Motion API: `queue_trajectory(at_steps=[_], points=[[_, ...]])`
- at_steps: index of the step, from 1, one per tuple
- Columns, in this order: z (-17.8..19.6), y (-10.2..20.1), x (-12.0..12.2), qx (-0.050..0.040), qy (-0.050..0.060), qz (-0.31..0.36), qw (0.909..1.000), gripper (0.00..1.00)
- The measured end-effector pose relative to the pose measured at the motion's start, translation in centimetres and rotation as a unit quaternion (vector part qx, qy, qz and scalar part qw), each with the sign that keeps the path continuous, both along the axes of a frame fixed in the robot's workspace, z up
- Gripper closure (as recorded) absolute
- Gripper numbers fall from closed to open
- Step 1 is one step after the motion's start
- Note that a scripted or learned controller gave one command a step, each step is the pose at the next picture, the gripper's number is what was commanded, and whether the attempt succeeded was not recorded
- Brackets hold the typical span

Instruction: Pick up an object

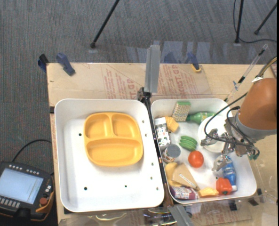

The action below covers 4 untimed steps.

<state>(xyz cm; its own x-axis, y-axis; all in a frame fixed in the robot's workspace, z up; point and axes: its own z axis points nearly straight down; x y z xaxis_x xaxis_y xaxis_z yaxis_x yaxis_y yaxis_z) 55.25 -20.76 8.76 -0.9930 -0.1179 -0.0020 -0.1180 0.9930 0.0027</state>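
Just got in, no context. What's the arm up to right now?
The arm's pincer is down in the right bin, right over a blue bottle with an orange cap, beside a red tomato. A grip can't be confirmed from this view. The left bin holds a yellow divided tray.

The 2 bins (64, 126) were white. In the left bin lay a yellow tray (113, 139) with 3 compartments. In the right bin, a red tomato (195, 159) sat near the centre, with a green ridged vegetable (188, 141) at 11 o'clock from it. A box with a checked yellow and green pattern (181, 110) was at 12 o'clock. A blue bottle with an orange cap (227, 175) lay at 4 o'clock. The arm (259, 105) showed an orange band.
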Motion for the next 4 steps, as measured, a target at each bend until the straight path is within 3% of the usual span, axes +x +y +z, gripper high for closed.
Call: queue_trajectory(at_steps=[1,2,3,4], points=[[0.9,0.0,-4.6,-0.0033,-0.017,0.019,0.9997,0.00],[-0.1,3.8,-3.5,0.0001,0.000,0.000,1.0000,0.00],[0.1,11.8,-0.9,-0.0011,-0.002,0.001,1.0000,0.00],[1.1,11.9,-0.8,-0.0019,-0.002,0.002,1.0000,1.00]])
